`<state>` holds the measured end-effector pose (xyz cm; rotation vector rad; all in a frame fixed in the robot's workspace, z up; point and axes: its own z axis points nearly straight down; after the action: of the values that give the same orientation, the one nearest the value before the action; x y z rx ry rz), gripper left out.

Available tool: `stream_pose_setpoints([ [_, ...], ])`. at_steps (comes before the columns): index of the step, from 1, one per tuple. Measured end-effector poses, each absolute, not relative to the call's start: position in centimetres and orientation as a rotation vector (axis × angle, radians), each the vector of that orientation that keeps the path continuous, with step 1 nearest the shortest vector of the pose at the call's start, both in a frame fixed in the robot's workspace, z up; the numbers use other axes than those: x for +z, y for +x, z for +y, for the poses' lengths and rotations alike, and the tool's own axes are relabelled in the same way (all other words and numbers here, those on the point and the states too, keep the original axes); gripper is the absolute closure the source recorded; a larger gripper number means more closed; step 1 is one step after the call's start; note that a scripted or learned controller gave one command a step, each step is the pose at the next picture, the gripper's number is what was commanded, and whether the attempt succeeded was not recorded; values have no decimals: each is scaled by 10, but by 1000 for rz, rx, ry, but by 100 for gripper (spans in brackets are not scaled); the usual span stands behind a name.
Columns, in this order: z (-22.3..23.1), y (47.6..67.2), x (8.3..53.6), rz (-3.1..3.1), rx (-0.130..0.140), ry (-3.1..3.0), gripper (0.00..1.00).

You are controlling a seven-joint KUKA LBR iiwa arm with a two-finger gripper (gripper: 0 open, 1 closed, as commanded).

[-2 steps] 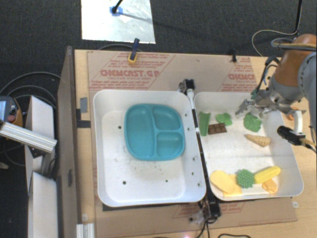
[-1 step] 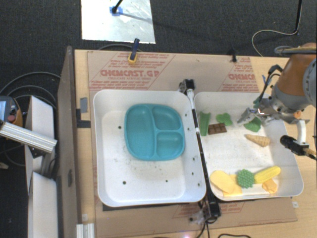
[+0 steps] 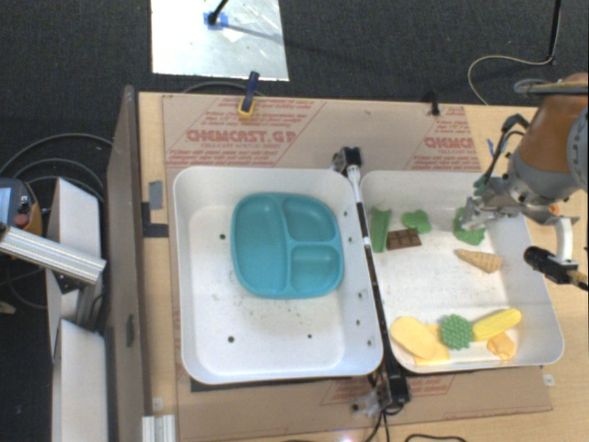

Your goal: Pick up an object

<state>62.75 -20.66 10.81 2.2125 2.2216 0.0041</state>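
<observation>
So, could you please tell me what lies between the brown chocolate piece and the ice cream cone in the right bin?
In the camera view, the stretch between the chocolate piece and the cone is bare white bin floor.

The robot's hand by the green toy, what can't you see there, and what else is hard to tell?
- Gripper: the wrist hides its fingers in the camera view, so a hold can't be confirmed.
- Green toy: partly under the gripper; shape unclear.
- Arm: cut off by the right edge.
- Brown block: too small to identify.
</observation>
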Motion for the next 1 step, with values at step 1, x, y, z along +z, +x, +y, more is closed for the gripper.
stream_pose_setpoints([
  [1, -207, 615, 155, 2219, 5, 2216, 100],
])
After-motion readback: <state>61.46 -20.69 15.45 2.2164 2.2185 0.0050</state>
